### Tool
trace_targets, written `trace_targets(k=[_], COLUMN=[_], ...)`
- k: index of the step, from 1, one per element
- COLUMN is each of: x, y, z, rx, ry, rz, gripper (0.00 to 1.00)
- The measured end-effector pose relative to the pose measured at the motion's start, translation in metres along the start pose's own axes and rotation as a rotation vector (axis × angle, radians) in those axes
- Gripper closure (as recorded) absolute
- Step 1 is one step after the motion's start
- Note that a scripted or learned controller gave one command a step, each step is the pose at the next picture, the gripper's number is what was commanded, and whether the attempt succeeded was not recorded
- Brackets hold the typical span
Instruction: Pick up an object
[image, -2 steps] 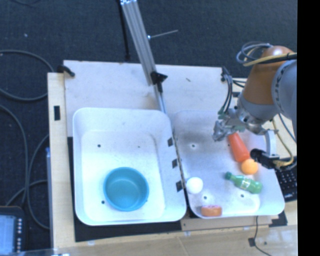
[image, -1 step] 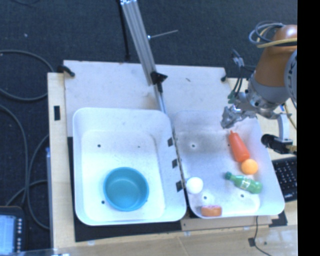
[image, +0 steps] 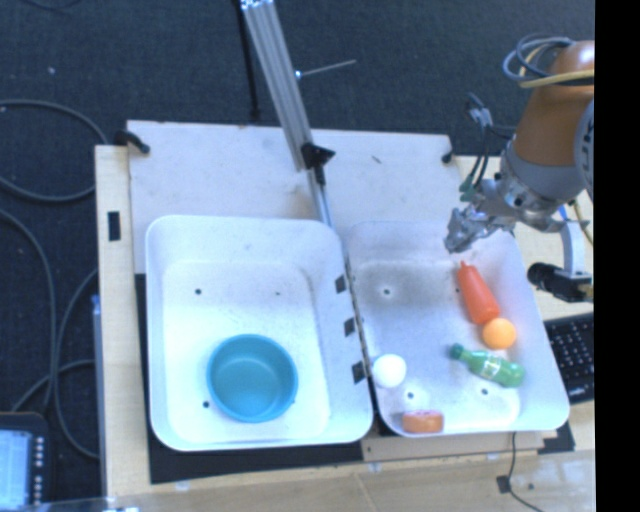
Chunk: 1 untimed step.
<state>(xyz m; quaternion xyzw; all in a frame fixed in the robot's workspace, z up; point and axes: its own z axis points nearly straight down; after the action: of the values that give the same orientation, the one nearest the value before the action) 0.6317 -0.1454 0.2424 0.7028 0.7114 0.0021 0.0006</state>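
Note:
My gripper (image: 463, 238) hangs over the far right part of the right bin (image: 420, 290), just above the top end of an orange-red carrot-shaped object (image: 476, 290). Nothing shows between its fingers. Below the carrot lies a small orange ball (image: 499, 333). A green bottle (image: 487, 366) lies on its side near the bin's right wall. A white ball (image: 389, 371) rests at the bin's near left, and an orange and white piece (image: 423, 421) sits at the front edge. A blue bowl (image: 252, 377) stands in the left bin (image: 180, 270).
A grey metal pole (image: 285, 90) slants from the top down to the divide between the bins. A black keyboard (image: 572, 355) lies right of the right bin. Cables run over the dark floor at the left.

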Motion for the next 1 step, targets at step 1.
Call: trace_targets(k=[1], x=[0.061], y=[0.003], z=[-0.0082], rx=[0.004], ry=[0.001], rz=[0.002], gripper=[1.0])
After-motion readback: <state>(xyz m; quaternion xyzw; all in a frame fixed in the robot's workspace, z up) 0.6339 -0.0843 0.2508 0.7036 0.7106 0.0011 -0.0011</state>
